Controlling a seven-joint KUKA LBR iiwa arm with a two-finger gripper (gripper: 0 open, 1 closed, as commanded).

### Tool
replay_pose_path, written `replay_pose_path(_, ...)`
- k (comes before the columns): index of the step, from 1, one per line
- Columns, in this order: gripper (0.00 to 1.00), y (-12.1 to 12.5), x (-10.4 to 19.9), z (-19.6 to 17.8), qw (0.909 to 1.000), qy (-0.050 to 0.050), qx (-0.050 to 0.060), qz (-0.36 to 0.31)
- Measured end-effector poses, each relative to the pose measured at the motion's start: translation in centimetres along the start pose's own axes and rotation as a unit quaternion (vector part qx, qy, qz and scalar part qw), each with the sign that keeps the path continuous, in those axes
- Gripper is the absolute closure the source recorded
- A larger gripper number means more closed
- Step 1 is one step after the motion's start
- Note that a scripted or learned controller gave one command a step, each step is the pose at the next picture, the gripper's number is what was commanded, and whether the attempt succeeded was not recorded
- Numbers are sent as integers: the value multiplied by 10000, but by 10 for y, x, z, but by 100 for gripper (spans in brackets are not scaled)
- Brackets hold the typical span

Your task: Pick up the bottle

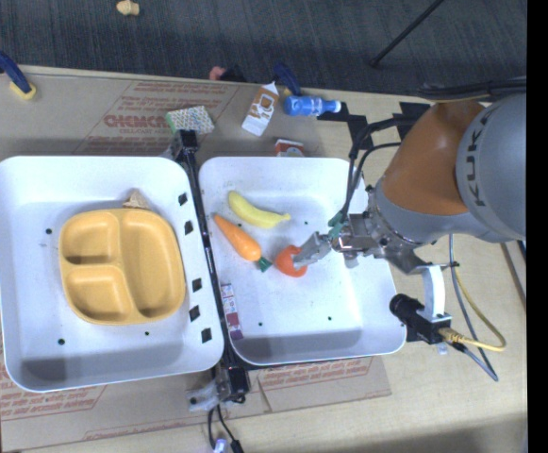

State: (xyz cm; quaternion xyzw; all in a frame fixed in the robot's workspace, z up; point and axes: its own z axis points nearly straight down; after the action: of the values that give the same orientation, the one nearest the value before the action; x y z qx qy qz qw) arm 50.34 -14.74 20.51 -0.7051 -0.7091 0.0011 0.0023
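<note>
I see the bottle (pixel 309 107) lying crosswise beyond my gripper (pixel 313 249), cap toward the arm; grip state unclear.

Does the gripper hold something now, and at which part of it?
Cannot be told: the gripper sits at the red vegetable, not the bottle.

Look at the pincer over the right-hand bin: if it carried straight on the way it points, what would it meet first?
Probably the small red-orange vegetable right at the tip of the pincer, which points left. Beyond it lies the carrot. Height above the bin is unclear from this view.
</note>
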Motion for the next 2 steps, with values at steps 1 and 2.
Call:
replay_pose_path(1,100,0,0,-10,10000,3,11,-25)
replay_pose_path(2,100,-27,24,57,9938,-1,-2,-1108)
